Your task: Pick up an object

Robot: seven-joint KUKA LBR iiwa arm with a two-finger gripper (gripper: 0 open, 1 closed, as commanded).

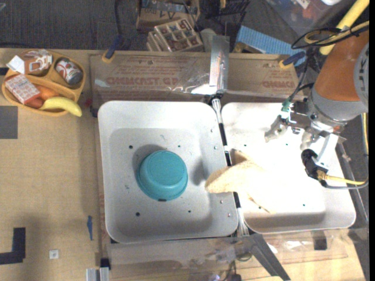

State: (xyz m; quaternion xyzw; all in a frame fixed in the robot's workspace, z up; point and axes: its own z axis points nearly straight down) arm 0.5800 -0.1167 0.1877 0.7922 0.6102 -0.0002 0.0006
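A teal bowl sits upside down in the middle of the left bin. A pale tan, floppy object lies across the divider between the bins, reaching partly into the right bin. My gripper hangs over the upper part of the right bin, up and to the right of the tan object and apart from it. Its fingers are spread open, and nothing sits between them.
A yellow dish holding toy food and a banana sits on the bench at the far left. A cardboard strip runs behind both bins. A yellow cable trails from the wrist over the right bin's right side.
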